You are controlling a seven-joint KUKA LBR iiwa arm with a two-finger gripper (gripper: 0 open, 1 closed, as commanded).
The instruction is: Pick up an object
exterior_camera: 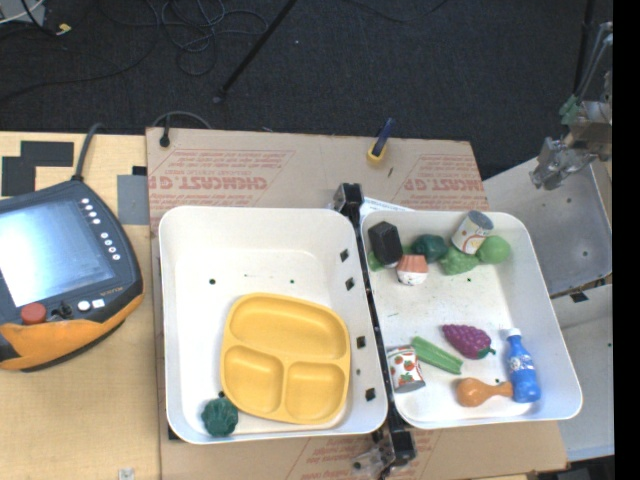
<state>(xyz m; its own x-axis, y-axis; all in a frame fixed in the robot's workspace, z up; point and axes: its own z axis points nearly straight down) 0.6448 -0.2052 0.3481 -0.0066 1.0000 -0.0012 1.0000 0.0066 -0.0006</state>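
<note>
The right bin point(545, 298) holds several small objects: a black block point(383, 240), a dark green lump point(430, 247), a small can point(470, 233), a light green piece point(480, 256), a red-and-white cupcake shape point(412, 269), purple grapes point(466, 340), a green pod point(435, 354), a strawberry-print carton point(404, 368), a blue bottle point(520, 366) and an orange gourd point(482, 391). My gripper point(558, 163) hangs at the far right, beyond that bin's back right corner and away from every object.
The left bin point(190, 268) carries a yellow divided tray point(287, 356) and a dark green clump point(219, 416) at its front left corner. A teach pendant point(60, 268) lies left of the bins. Cardboard point(260, 173) sits under both bins.
</note>
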